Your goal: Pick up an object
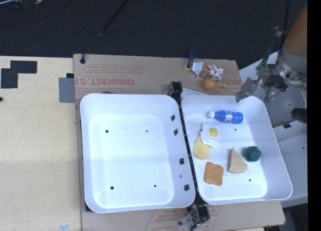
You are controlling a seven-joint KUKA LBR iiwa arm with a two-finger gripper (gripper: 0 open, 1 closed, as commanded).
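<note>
The right bin holds several small items: a blue bottle lying on its side, a fried-egg toy, a pale yellow piece, a brown toast slice, a cream wedge and a dark green lump. My gripper hangs over the far right corner of that bin, above and to the right of the bottle. Its fingers stand apart, open, with nothing between them.
The left bin sits beside the right one, with a black divider between them. Behind the right bin, on the cardboard, lie an orange-brown toy, a small packet and a blue-yellow item.
</note>
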